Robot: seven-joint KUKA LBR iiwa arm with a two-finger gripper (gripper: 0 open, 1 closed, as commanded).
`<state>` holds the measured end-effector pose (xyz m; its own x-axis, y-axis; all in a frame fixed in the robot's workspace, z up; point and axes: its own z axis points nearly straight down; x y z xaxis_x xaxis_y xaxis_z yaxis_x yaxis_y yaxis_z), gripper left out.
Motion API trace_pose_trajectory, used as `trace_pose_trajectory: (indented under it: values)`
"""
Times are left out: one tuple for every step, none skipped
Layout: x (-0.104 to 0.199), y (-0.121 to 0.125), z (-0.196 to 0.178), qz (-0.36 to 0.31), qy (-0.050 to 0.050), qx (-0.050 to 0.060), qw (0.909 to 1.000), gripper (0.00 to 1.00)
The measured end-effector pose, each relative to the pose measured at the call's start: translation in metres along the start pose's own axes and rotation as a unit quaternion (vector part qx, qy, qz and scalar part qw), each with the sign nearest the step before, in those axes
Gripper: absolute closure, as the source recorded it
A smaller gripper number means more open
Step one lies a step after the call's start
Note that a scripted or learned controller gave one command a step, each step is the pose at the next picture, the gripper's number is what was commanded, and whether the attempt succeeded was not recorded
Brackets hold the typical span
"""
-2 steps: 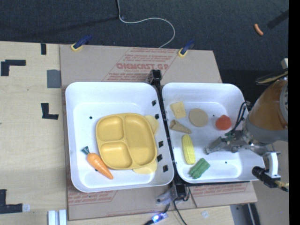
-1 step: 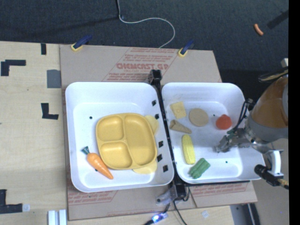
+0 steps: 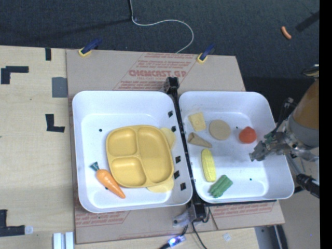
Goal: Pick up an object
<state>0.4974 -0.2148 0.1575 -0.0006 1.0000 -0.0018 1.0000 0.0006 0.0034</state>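
The right bin [image 3: 259, 104] holds a red tomato [image 3: 247, 135], a tan round cookie [image 3: 220, 129], a pale yellow cheese square [image 3: 197, 121], a small tan wedge [image 3: 197, 139], a yellow corn cob [image 3: 208, 165] and a green pickle [image 3: 220, 185]. My gripper [image 3: 259, 153] hangs over the right side of this bin, just below and to the right of the tomato, with nothing visibly held. The grey arm with its orange band [image 3: 311, 108] comes in from the right edge.
The left bin [image 3: 83, 113] holds a yellow divided plate [image 3: 139, 155] and an orange carrot [image 3: 109, 182] at its lower left. Both bins rest on a cardboard sheet [image 3: 155, 69]. A white cable [image 3: 166, 25] loops across the dark floor behind.
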Motion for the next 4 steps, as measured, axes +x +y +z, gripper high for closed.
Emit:
trace_pose_trajectory:
  values:
    - [0.003, 0.007, -0.045, -0.001, 0.0, 0.0, 1.0, 1.0]
    - [0.004, 0.008, -0.068, -0.001, 0.001, 0.001, 1.0, 1.0]
    - [0.06, 0.023, -0.073, -0.003, 0.002, 0.002, 1.0, 1.0]
    - [0.106, 0.051, -0.06, -0.003, 0.001, 0.003, 1.0, 1.0]
